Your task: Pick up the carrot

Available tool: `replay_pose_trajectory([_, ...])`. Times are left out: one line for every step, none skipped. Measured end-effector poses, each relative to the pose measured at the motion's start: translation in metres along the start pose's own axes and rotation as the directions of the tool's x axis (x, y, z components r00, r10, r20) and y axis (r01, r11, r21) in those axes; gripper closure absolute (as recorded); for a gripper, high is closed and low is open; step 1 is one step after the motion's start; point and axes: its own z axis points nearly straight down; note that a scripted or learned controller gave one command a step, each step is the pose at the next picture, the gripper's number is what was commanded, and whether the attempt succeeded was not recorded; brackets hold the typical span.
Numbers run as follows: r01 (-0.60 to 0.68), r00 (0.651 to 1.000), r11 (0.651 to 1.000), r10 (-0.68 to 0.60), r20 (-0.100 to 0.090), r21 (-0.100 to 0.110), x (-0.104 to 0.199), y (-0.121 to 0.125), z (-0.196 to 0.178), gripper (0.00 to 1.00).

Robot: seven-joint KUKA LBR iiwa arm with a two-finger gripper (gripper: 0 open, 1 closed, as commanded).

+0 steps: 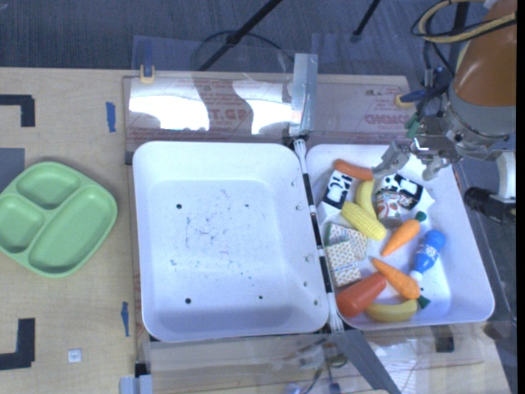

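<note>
A pale wooden bench [66, 318] carries black corner marks and strips of blue tape. Beyond the bench, dark grey carpet floor [98, 6] spreads, crossed by black stand legs [271, 11]. Glare whitens a clear panel [205, 105] at the bench's far edge.

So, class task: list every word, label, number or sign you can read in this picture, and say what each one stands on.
Nothing here reads clearly.
Red print on the clear panel behind the bins: it appears reversed and is too blurred to read.
Black-and-white pack in the right bin: bold marks, not legible.
Patterned pack: print too small.
Blue bottle: no label can be made out.
</note>
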Motion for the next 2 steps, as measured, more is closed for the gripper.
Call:
replay_pose_trajectory([-0.045, 0.999, 0.999, 0.045, 0.0, 0.0, -0.026, -0.012, 0.133, 0.0])
replay_pose_trajectory([0.013, 1.0, 1.0, -0.013, -0.001, 0.0, -0.072, -0.042, 0.145, 0.0])
